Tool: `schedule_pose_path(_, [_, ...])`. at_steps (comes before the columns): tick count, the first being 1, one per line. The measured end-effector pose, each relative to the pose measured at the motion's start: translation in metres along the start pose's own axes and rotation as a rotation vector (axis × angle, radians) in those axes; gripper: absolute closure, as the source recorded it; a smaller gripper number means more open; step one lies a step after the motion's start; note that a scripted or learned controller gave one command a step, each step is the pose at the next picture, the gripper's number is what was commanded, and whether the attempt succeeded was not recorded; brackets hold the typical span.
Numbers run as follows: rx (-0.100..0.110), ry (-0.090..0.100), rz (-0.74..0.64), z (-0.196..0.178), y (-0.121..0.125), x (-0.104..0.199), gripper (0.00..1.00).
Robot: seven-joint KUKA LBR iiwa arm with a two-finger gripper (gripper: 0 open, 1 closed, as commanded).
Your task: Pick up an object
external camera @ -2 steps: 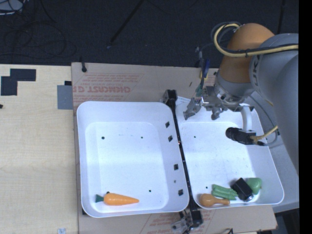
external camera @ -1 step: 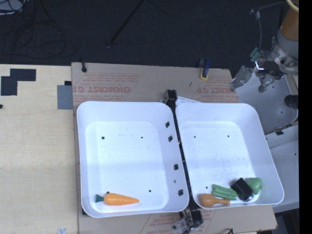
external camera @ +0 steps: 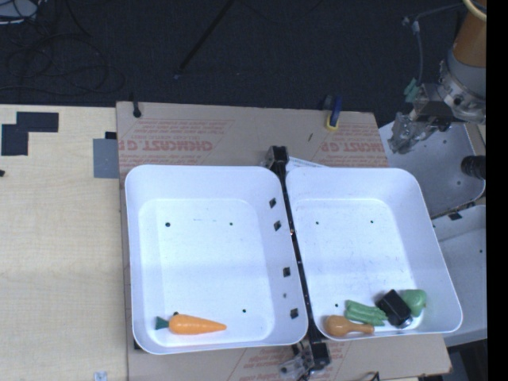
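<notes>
An orange carrot with a green top lies in the left bin near its front edge. At the front of the right bin sits a cluster: a tan pear-shaped piece, a green pod, a black block and a light green piece. My gripper hangs at the far right, above the bench beyond the right bin's back corner, well away from every object. Nothing is seen between its tips.
Brown cardboard lies under both bins. A blue and yellow clamp stands at the cardboard's back edge. A black hinge strip runs between the bins. The arm's orange band is at the upper right.
</notes>
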State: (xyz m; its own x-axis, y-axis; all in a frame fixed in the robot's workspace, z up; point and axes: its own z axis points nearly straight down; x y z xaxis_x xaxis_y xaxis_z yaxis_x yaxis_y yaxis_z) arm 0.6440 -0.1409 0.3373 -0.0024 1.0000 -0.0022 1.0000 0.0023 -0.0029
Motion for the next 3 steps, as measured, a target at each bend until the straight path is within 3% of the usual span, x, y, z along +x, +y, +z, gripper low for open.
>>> schedule_pose_path(2, [0.002,0.003,-0.001,0.031,0.000,0.073,1.00])
schedule_pose_path(3, [0.002,0.003,0.000,0.052,0.000,0.094,1.00])
